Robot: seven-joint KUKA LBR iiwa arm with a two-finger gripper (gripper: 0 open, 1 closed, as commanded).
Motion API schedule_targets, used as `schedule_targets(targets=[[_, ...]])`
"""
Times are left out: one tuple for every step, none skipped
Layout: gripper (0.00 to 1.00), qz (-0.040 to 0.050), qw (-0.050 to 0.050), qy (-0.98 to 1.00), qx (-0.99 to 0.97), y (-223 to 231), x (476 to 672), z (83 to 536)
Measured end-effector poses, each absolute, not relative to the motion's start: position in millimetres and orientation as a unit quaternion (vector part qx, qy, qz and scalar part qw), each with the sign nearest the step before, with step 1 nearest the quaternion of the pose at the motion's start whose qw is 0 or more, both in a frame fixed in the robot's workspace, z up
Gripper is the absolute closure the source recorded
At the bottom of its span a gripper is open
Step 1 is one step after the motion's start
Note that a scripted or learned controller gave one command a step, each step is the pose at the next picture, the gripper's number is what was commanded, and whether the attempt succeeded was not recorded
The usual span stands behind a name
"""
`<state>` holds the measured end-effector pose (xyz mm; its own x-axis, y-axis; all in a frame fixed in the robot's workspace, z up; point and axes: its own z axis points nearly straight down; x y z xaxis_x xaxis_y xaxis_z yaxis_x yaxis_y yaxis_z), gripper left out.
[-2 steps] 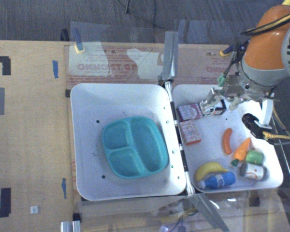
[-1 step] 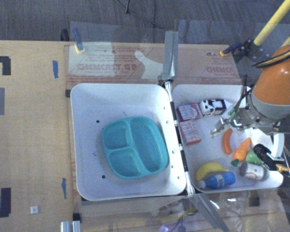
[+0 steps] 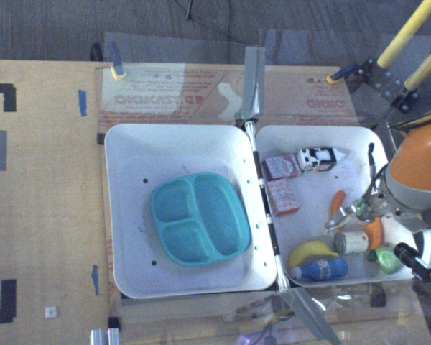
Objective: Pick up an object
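My gripper (image 3: 347, 217) hangs low over the right bin (image 3: 310, 220), on its right side. It sits just right of a small orange carrot (image 3: 336, 202) and just above a white can (image 3: 353, 243) lying on its side. Nothing shows clearly held in it. An orange piece (image 3: 374, 233) and a green piece (image 3: 388, 259) lie by the can. A yellow banana (image 3: 312, 251) and a blue bottle (image 3: 325, 269) rest at the bin's front. The arm's orange band (image 3: 416, 165) covers the bin's right rim.
A black-and-white cow-print carton (image 3: 316, 159) and two pinkish boxes (image 3: 281, 167) (image 3: 282, 196) lie in the right bin's back left. The left bin (image 3: 129, 164) holds a teal divided plate (image 3: 200, 219). A metal divider (image 3: 253, 85) stands behind the bins.
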<state>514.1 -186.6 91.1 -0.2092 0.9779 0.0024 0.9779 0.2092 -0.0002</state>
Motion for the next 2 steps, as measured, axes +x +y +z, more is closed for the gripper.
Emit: schedule_targets(targets=[[1.00,0.0004,0.002,-0.775,-0.631,-189.7,512.4,97.5],[1.00,0.0015,0.002,-0.758,-0.653,-122.6,563.7,195.1]])
